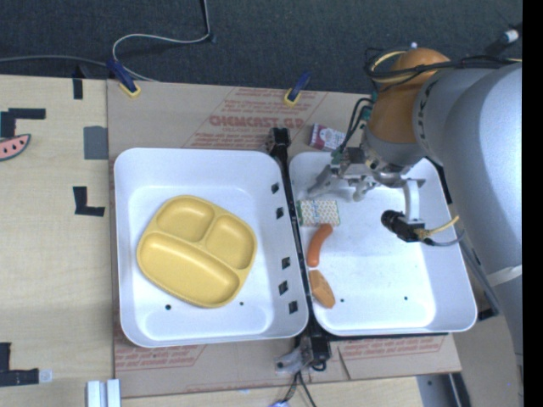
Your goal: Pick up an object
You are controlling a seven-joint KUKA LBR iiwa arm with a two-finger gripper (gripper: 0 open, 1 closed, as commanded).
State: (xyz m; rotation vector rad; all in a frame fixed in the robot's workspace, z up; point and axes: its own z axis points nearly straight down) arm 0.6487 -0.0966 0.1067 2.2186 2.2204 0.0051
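The sponge (pixel 320 212) lies at the right bin's (pixel 424 308) left wall, the sausage (pixel 318 244) touching its lower edge — a grab could snag both or jam against that wall. The gripper (pixel 333 176) hovers just above it — whether it grips anything I can't tell.

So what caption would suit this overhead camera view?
Grey arm reaching over right bin holding sausage; yellow divided plate in left bin.
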